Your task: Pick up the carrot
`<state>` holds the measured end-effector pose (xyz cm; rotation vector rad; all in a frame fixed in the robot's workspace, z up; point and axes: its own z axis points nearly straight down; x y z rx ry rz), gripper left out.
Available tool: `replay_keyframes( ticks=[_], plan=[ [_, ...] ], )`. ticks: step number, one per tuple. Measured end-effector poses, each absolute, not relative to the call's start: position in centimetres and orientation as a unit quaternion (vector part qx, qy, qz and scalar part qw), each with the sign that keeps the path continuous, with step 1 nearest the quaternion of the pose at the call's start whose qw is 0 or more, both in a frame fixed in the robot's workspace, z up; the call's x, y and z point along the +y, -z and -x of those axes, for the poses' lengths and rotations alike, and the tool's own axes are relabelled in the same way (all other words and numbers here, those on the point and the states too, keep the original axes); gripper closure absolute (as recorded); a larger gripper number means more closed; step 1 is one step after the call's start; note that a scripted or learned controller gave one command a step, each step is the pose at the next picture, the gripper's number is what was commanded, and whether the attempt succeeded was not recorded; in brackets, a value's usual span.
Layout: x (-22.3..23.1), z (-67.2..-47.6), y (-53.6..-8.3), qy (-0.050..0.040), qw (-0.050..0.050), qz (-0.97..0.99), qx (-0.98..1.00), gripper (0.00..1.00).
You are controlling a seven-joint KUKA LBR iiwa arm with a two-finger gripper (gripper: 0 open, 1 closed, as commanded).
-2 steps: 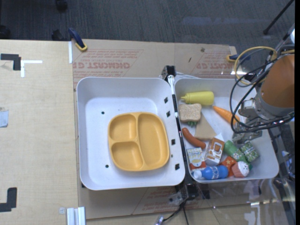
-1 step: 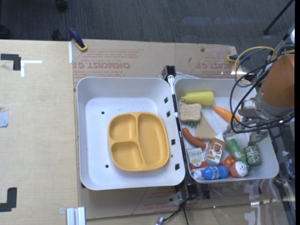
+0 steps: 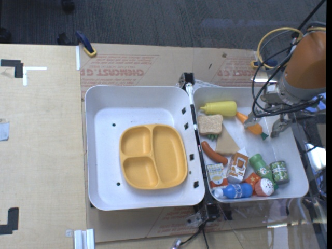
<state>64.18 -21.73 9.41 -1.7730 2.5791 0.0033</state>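
**Operator:** Located the carrot [image 3: 252, 127]?

**Inspector:** Located in the right-hand bin [image 3: 244, 88], lying flat on the bin floor directly under the jaws. Orange body pointed out past one finger, towards the mustard bottle [image 3: 220, 108]. Green tip fell in the gap between the two fingers.

**Operator:** Confirmed the state of the jaws?

**Inspector:** Read as spread apart, one finger on either side of the carrot's leafy end, with nothing clamped. Judged as positioned to straddle, so that closing would press across the narrow width and not along the length.

**Operator:** Noted neighbours?

**Inspector:** Noted the bread slice [image 3: 210, 124] and sausage [image 3: 214, 152] well beyond the carrot's far end. Noted the green can [image 3: 279, 171] and other packets nearer the camera than the jaws. Saw no item touching the carrot, so judged the closing path clear.

**Operator:** Flagged any risk?

**Inspector:** Flagged the grip point. Sat close to the tapered tip rather than mid-body, so judged the carrot likely to pivot or slip on lifting. Could not tell how low the fingertips sat against the bin floor.
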Motion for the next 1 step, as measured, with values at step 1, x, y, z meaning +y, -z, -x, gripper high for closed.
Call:
replay_keyframes(
  ticks=[1],
  plan=[
    [-21.7, -64.38, -10.54, -0.0003, 0.01, 0.564, 0.826, 1.0]
  ],
)
